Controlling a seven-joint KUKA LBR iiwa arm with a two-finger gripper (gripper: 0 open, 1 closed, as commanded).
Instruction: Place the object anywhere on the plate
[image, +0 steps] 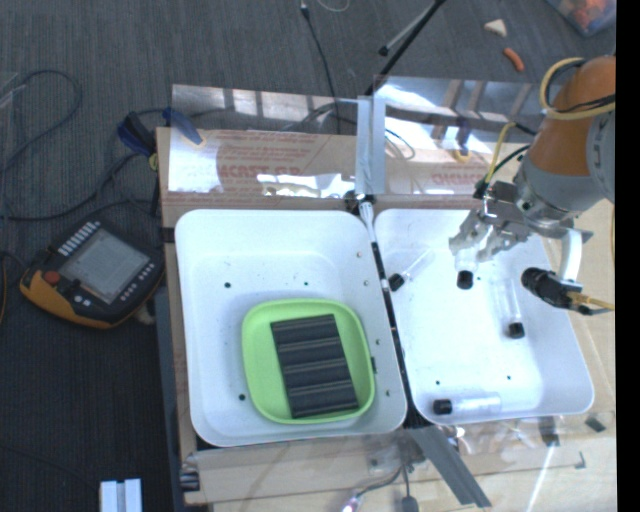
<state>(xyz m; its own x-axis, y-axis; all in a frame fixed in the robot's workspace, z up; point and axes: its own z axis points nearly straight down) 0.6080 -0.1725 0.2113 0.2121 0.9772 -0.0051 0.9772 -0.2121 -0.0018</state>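
In the left bin (200, 330) sits the green plate (256, 330), toward the near side, and the dark ridged block (315, 365) is lying right on top of it, long side running near to far, pretty much centered. So the object is on the plate as far as I can see.

My end effector (478, 248) is over the right bin (560, 380), up at its far end and well apart from the plate. I honestly can't tell how far open it is from this angle, it's a jumble of pale metal against the white bin floor, and I don't see anything clearly caught in it.

Other stuff in the right bin: a few clear tube-like things with dark caps, one near the dividing wall (408, 272), one out in the middle (510, 310), and one lying flat at the near edge (467, 404).

A pendant with a screen (95, 272) rests on the floor to the left of the surface, and there's cardboard (270, 165) along the far side of the bins.
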